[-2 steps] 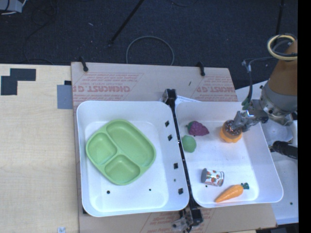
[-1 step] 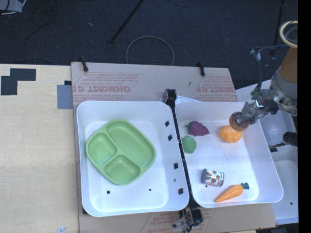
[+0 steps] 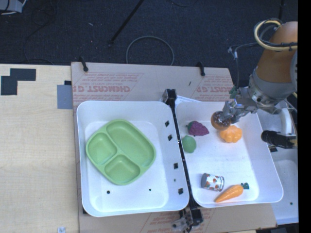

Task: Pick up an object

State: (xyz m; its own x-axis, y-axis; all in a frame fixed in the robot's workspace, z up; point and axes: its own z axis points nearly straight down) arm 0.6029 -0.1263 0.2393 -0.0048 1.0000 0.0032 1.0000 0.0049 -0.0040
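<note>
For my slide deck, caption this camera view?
Gripper over the right bin of toy food; green plate in the left bin.

Divided plate (image 3: 120, 151) in left bin (image 3: 92, 113), 6 items in right bin (image 3: 265, 171)

I see my arm (image 3: 274, 57) coming in from the right edge, the orange band uppermost and the grey wrist (image 3: 265, 89) below it, angled down and to the left. My gripper (image 3: 228, 113) hangs low at the end of it, pointing down-left. I can't make out its finger spacing from here.
</note>
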